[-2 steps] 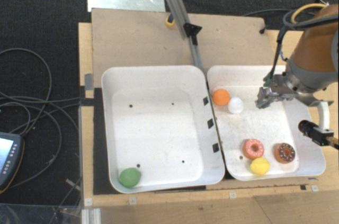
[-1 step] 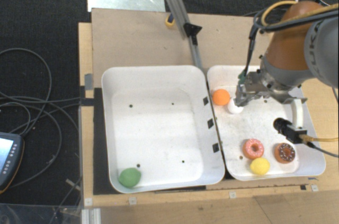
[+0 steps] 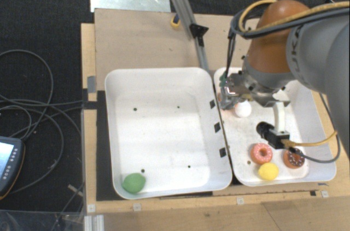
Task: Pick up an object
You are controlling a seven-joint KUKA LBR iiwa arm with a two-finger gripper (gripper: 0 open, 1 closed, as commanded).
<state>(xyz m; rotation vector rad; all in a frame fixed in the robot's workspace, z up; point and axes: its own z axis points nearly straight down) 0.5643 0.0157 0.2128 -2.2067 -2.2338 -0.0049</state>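
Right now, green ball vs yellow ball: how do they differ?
The green ball lies in the left bin, at its near-left corner, with nothing beside it. The yellow ball lies in the right bin, close under the pink donut and near the brown donut. The green looks slightly larger. Both are round and rest apart from the gripper.

Green ball (image 3: 133,183), yellow ball (image 3: 268,171), pink donut (image 3: 262,153), white bins (image 3: 164,78).

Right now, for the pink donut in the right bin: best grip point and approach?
The pink donut lies flat, hole up, so come straight down and pinch across its ring. Probably close along the bin's length: the yellow ball sits tight below it and the brown donut lies to the right, so squeeze where neither crowds the fingers.
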